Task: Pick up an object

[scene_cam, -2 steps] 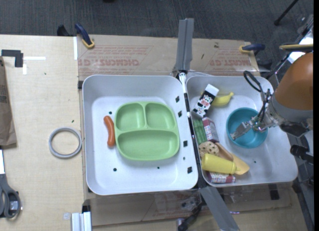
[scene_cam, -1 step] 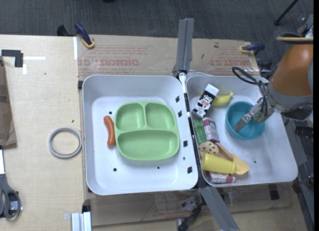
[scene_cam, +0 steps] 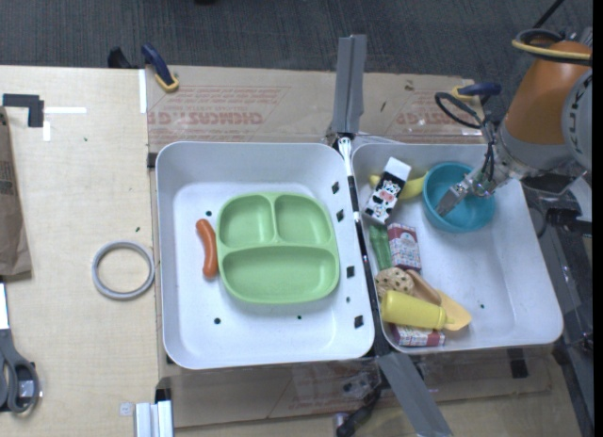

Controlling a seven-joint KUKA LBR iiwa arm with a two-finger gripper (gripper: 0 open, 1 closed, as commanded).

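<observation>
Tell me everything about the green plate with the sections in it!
The green plate looks like smooth light-green plastic with rounded corners. Raised ridges split it into three sections: two small ones at the far side and one long one at the near side. It lies flat in the left bin, about in the middle. An orange toy hot dog lies beside its left edge, very close to it.

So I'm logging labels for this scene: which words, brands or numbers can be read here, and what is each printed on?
Cardboard sheet behind the bins: red printed lettering, upside down from this camera and too blurred to read.
Black-and-white carton: cow-spot pattern, no legible text.
Red and white packet: printing too small to read.
Nothing else carries readable text.
</observation>
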